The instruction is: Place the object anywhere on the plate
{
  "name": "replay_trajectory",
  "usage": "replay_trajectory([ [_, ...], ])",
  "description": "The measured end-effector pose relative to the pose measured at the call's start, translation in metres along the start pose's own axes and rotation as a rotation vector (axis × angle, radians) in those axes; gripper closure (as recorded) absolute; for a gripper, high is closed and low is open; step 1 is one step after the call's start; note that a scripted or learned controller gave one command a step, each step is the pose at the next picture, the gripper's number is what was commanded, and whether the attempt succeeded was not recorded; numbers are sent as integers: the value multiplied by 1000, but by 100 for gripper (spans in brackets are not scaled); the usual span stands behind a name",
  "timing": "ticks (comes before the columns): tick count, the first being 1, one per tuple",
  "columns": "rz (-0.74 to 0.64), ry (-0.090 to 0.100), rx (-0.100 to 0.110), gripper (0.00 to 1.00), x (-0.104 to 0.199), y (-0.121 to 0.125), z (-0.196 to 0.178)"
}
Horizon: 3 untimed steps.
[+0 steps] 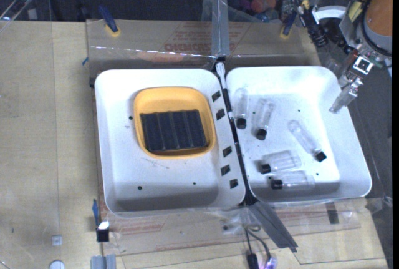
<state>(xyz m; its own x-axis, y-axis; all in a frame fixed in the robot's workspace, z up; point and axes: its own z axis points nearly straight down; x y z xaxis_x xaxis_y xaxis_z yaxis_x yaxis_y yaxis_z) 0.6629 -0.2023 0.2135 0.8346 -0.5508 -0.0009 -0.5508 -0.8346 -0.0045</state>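
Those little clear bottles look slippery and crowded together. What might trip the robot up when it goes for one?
1. The clear vials are see-through on a white bin, so one may be hard to locate and the grab may miss.
2. Two vials at the front lie nearly side by side; reaching for one may nudge the other away.
3. The yellow plate sits in the other bin, past the divider, so a loosely held vial might drop on the way.
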Motion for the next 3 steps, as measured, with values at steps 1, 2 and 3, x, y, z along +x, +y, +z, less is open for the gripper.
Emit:
replay_trajectory([
  [1, -335, 1, 1, 0, 14, 11, -4],
  [2, -341, 2, 8, 100, 12, 6, -13],
  [3, -372, -4, -1, 100, 13, 11, 34],
])
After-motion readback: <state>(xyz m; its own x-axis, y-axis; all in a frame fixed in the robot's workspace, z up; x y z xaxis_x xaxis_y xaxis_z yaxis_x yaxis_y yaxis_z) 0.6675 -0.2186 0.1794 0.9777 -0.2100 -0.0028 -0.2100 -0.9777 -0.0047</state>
